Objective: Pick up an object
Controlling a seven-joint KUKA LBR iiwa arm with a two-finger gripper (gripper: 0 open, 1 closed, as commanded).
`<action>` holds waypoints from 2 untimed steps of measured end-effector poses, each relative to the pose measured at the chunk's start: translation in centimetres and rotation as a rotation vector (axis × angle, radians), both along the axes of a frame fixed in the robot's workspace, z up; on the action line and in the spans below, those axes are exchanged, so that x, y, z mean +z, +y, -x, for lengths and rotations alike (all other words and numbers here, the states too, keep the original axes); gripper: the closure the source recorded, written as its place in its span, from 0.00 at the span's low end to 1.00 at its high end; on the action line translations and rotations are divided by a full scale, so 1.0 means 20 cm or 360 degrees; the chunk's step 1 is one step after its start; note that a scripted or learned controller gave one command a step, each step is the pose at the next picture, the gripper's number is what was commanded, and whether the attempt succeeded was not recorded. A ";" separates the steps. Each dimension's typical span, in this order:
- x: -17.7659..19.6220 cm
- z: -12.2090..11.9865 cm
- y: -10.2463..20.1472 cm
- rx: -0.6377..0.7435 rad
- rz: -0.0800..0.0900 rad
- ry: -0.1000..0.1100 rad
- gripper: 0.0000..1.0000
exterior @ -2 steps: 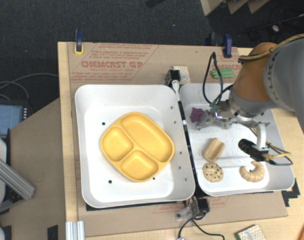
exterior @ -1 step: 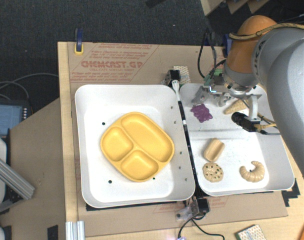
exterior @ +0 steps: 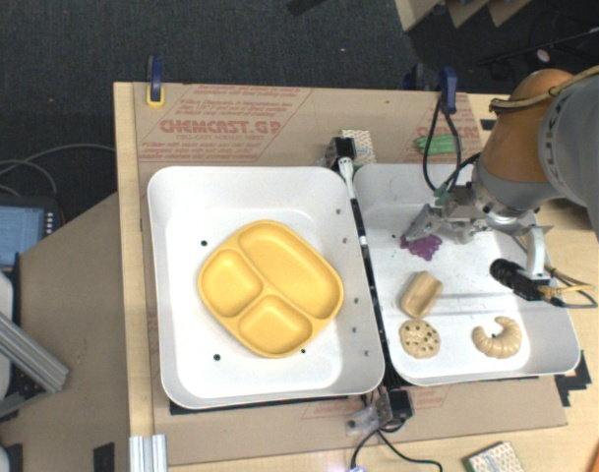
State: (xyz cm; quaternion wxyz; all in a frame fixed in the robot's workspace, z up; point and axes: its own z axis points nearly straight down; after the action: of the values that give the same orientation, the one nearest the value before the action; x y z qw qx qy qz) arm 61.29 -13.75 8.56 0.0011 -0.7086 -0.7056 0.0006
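The gripper [exterior: 429, 226] sits low over the purple toy [exterior: 422, 245] near the right bin's [exterior: 555, 357] far edge; its opening I cannot tell. This looks like the grasp step: next, closing and lifting

"CHEMCAST GP" in red, brown board [exterior: 220, 116]

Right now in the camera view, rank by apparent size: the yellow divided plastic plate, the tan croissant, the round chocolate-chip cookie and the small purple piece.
1. Yellow divided plastic plate, by far the largest.
2. Tan croissant.
3. Round chocolate-chip cookie, slightly smaller.
4. Small purple piece, partly hidden under the gripper, so its rank is unsure.
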 end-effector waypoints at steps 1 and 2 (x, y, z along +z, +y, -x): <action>0.00 0.04 0.03 0.0004 0.0000 -0.0002 0.00; 0.05 0.04 0.03 0.0004 0.0002 -0.0011 1.00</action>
State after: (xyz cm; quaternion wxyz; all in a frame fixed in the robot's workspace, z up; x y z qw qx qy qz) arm 60.55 -13.09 9.66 -0.0016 -0.7076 -0.7066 -0.0014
